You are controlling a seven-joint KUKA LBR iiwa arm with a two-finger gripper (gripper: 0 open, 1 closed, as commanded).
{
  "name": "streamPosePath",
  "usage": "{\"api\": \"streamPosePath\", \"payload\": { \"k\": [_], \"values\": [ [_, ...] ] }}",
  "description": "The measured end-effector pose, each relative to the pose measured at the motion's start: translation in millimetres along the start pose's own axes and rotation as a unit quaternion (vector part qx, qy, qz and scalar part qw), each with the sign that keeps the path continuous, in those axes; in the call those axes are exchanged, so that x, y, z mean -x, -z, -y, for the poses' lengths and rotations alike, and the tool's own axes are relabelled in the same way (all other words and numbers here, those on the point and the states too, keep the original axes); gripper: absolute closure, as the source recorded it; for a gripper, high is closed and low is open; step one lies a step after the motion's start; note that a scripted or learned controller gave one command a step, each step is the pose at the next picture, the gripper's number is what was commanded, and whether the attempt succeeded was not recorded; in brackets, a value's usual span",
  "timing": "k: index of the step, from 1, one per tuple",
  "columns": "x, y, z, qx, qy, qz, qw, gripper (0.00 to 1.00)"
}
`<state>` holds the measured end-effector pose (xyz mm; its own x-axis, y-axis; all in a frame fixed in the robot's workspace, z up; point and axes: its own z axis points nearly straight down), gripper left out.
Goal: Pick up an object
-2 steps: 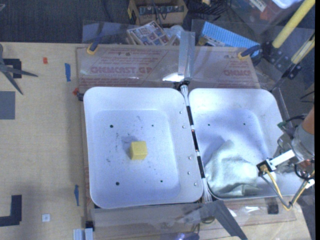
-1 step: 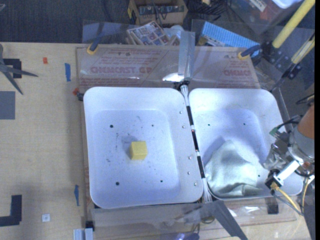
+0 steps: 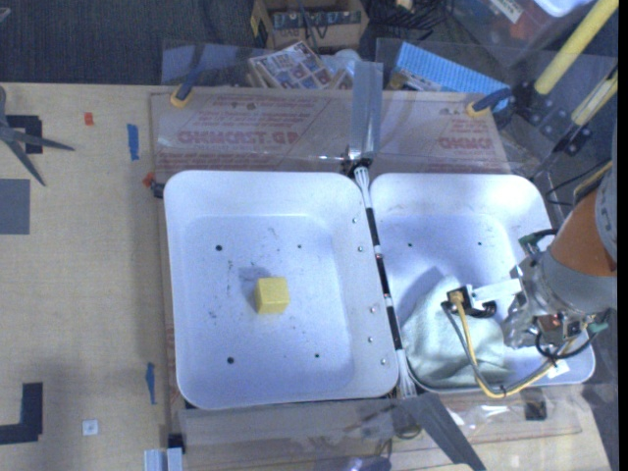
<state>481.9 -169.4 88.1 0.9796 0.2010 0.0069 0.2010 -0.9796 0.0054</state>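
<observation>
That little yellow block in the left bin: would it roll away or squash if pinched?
The yellow block looks boxy with flat faces, so it would probably slide, not roll, on the smooth floor of the left bin. Being small, it is likely light. Its soft-edged look hints at foam that might squash slightly, though that is uncertain.

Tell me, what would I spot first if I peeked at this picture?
Your eye would go first to the small yellow cube, sitting alone near the middle of the left white bin. Next you would see the grey robot arm with its orange band, reaching in from the right. Its end effector is over the lower right part of the right white bin, far from the cube.
</observation>
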Motion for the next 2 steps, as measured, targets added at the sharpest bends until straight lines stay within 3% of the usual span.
{"api": "streamPosePath", "payload": {
  "k": [1, 2],
  "values": [
    [-6.9, 0.6, 37.0, 0.000, 0.092, 0.000, 0.9958, 1.00],
    [-30.4, 31.2, 25.5, -0.004, 0.078, 0.004, 0.9970, 1.00]
  ]
}}
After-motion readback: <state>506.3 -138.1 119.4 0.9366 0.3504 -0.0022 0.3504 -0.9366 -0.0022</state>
